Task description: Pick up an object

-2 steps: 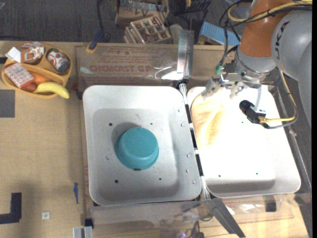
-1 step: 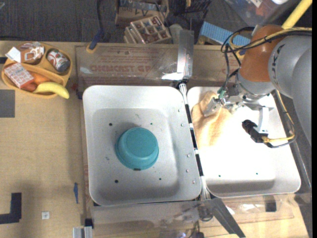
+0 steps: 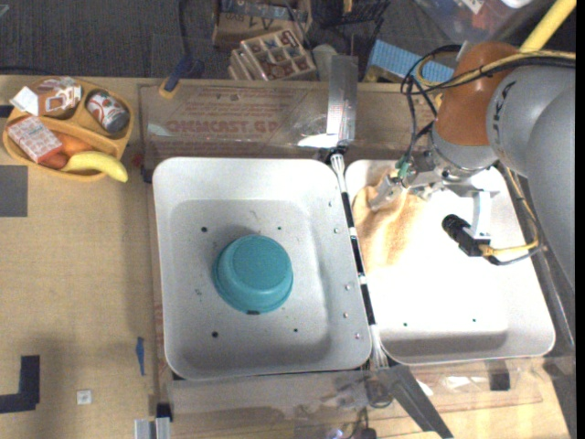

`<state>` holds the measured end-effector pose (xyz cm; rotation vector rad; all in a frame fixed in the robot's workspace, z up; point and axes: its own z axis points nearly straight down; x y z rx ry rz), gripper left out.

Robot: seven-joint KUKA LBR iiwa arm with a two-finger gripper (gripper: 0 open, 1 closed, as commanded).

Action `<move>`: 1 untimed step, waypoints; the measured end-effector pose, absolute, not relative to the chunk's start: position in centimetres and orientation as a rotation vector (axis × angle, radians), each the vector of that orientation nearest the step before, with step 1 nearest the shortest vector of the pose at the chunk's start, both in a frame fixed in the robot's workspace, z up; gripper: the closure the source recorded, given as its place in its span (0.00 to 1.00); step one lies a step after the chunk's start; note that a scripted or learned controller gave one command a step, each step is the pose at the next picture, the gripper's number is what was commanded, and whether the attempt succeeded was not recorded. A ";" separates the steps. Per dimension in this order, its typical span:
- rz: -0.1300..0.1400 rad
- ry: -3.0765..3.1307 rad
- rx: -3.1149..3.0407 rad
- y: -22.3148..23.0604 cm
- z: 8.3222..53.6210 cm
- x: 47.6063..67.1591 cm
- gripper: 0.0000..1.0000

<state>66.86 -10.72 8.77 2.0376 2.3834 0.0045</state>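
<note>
A teal bowl [image 3: 255, 273] lies upside down in the middle of the left bin [image 3: 183, 337]. A tan, cloth-like piece [image 3: 384, 225] rests in the far left corner of the right bin [image 3: 475, 327], against the wall between the bins. My gripper [image 3: 407, 177] is at the upper edge of that tan piece, low over the bin's back left corner. The grey arm with its orange band [image 3: 475, 90] comes in from the upper right and hides the bin's back edge. Whether the tan piece is held is unclear.
A yellow tray [image 3: 27, 158] with a banana, an orange and small packets sits on the bench at the far left. A cardboard strip [image 3: 228, 122] runs behind the left bin. A black cable fitting [image 3: 462, 231] hangs off the arm over the right bin.
</note>
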 end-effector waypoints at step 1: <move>0.010 2.381 2.038 -10.8 9.7 67.0 1.00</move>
